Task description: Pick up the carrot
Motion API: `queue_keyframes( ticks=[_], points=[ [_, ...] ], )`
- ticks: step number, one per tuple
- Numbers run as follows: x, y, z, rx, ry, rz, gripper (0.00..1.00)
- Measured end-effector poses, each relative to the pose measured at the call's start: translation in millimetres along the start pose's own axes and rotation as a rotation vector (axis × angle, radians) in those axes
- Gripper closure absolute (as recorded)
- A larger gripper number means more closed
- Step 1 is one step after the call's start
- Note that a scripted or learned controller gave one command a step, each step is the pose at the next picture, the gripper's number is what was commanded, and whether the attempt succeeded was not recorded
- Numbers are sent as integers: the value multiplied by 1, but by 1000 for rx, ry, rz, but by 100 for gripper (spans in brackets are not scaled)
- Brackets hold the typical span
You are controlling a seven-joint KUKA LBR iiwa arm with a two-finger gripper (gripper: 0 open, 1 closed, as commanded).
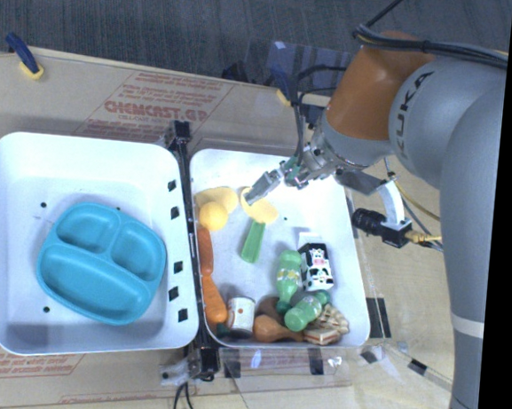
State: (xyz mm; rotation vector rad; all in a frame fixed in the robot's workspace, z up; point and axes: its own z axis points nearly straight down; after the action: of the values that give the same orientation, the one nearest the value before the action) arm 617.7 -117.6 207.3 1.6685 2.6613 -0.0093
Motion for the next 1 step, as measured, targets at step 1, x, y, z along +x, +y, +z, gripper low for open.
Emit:
queue_keyframes(
  ticks=[1],
  points=[
    [-59, 16, -66, -4, -4, 60, 0]
  ],
)
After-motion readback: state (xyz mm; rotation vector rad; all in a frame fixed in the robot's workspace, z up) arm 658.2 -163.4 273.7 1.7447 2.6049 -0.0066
